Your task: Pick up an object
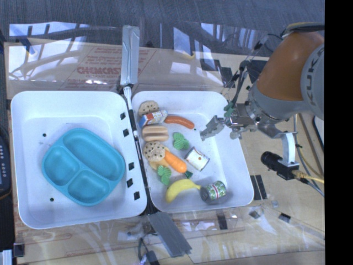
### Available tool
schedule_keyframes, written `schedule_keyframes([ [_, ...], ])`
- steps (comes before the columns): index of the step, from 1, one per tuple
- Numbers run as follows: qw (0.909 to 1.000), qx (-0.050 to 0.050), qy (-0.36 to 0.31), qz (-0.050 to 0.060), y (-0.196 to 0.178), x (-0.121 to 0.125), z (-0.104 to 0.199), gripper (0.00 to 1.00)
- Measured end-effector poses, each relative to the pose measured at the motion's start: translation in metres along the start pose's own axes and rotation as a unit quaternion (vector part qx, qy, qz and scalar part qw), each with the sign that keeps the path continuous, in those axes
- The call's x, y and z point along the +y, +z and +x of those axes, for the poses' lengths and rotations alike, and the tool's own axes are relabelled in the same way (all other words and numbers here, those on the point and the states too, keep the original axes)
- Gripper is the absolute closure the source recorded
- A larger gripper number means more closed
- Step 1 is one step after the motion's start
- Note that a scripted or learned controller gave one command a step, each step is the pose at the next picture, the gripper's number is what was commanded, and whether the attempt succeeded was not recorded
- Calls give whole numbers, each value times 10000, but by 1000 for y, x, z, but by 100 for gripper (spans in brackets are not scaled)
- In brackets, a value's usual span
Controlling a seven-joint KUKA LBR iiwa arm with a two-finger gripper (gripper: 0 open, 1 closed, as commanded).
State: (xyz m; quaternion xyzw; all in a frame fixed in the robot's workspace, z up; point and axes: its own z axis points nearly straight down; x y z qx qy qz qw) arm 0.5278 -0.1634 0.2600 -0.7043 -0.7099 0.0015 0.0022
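The right bin (234, 148) holds several toy foods. Among them are a cookie (148, 107), a small bottle (153, 117), an orange sausage (180, 122), a hot dog (155, 132), a green vegetable (180, 141), a carrot (175, 162), a white can (197, 159), a banana (181, 189) and a green can (213, 191). My gripper (211, 128) hovers over the bin's upper right part, right of the sausage and above the white can. Nothing shows in it.
A blue divided plate (83, 165) lies in the left bin (27, 115). The grey and orange arm (287, 81) hangs over the right bin's far right edge. Black clips line the wall between the bins.
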Motion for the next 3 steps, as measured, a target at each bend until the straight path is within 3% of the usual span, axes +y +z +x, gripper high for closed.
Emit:
schedule_keyframes([
  [1, 9960, 15, -891, 30, 156, 12, -12, 0],
  [2, 9958, 1, -920, 16, 144, 14, -13, 100],
  [3, 10000, -8, 97, -22, 28, 21, 32, 100],
])
